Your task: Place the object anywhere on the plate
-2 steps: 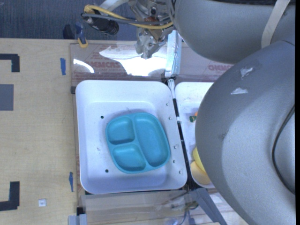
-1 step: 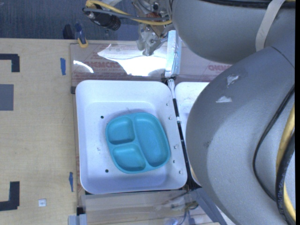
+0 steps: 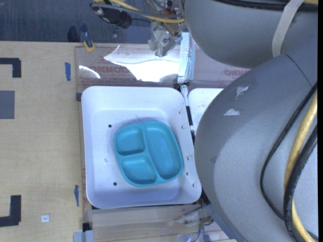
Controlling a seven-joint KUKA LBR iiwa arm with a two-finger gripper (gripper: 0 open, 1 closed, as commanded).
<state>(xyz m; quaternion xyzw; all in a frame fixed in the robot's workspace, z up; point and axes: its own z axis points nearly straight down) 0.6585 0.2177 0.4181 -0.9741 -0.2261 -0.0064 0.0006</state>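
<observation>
The left white bin point(image 3: 96, 110) sits on the pale wooden worktop point(image 3: 35, 135), and a turquoise plate point(image 3: 148, 154) with three compartments lies in it, a little toward the near side, flat on the bin floor. All three compartments look bare. The right white bin point(image 3: 202, 102) stands just beside it, edges almost touching, but the big grey arm point(image 3: 252, 135) covers most of it, so I cannot tell what it holds; the object to be placed is hidden from here. The gripper point(image 3: 162, 45) hangs up beyond the far rims of the bins, over a shiny clear sheet point(image 3: 136, 64). Nothing shows between its fingers, and whether they are spread or pressed together I cannot tell.
</observation>
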